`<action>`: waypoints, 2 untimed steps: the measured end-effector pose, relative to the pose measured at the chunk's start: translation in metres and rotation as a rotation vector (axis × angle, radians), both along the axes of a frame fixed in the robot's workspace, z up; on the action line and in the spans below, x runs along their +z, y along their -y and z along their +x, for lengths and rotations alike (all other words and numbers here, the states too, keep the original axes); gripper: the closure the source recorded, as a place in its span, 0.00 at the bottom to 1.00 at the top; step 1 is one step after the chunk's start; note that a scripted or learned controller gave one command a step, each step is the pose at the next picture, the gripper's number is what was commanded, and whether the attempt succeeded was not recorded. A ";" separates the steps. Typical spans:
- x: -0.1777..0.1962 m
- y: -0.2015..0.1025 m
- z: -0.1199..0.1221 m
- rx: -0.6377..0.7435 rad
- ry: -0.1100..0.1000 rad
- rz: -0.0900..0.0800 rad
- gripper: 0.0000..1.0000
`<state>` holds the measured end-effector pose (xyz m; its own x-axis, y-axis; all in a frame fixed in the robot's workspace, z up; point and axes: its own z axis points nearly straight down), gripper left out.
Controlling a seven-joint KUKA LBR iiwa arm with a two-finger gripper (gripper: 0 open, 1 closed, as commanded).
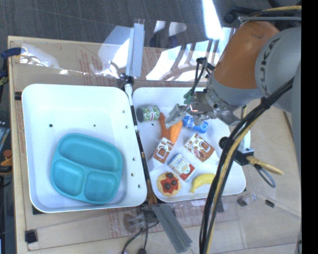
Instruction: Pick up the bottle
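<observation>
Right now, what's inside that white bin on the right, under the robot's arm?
The right bin holds toy food: a carrot, banana, small cartons, a green can. The gripper covers part of a blue item.

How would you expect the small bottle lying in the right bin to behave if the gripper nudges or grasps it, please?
The bottle lies on its side and looks round, so a nudge would probably roll it. Its small size suggests it is light. The carrot lies close beside it, so it may get bumped.
</observation>
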<state>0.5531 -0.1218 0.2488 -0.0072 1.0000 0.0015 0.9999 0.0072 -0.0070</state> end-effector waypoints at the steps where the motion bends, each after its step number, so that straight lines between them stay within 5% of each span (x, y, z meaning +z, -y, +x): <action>1: -0.159 0.023 0.042 0.116 0.002 0.000 0.00; 2: -0.157 0.026 -0.077 -0.113 0.003 0.001 0.00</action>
<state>0.4763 -0.1476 0.0915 0.1057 0.9944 0.0023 0.9944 -0.1057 -0.0036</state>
